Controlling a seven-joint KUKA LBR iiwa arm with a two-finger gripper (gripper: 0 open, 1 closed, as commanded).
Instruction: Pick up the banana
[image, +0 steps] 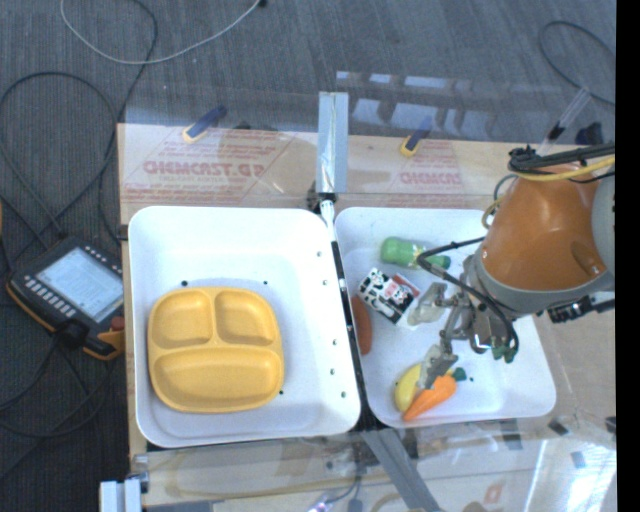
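Banana (407, 386) lies beside the carrot (432, 396), gripper (442, 352) lowered just above them.

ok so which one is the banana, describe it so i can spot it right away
Look in the right-hand white bin, near its front edge below the gripper. The small yellow curved banana lies there touching an orange carrot with a green top; it is the bin's sole yellow item.

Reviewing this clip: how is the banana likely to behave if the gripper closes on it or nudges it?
The banana looks like smooth toy plastic, so probably stiff, light and somewhat slippery. Its curved shape may pivot if nudged. It lies against the carrot, under the gripper, so the carrot would likely shift too.
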